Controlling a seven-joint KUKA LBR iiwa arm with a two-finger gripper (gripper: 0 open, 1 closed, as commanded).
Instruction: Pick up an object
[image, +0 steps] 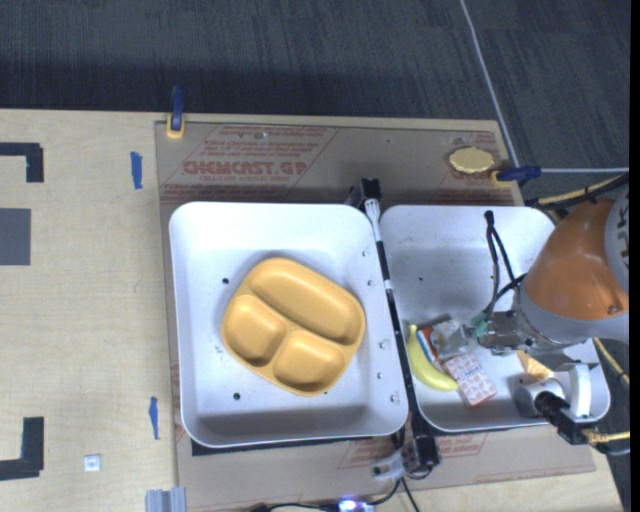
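Two bins, left bin (190, 300) with yellow tray (292, 325), right bin (430, 235) with banana (428, 368), pincer (490, 335) state unclear

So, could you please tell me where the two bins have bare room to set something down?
Left bin: narrow margins around the yellow tray, widest along its far wall. Right bin: the far half is bare. Its near half is crowded with the banana, snack packets and the arm.

Dark grey carpet floor (300, 50) along top. Light wood desk (80, 300) with black squares and blue tape marks; brown cardboard sheet (260, 160) under bins.
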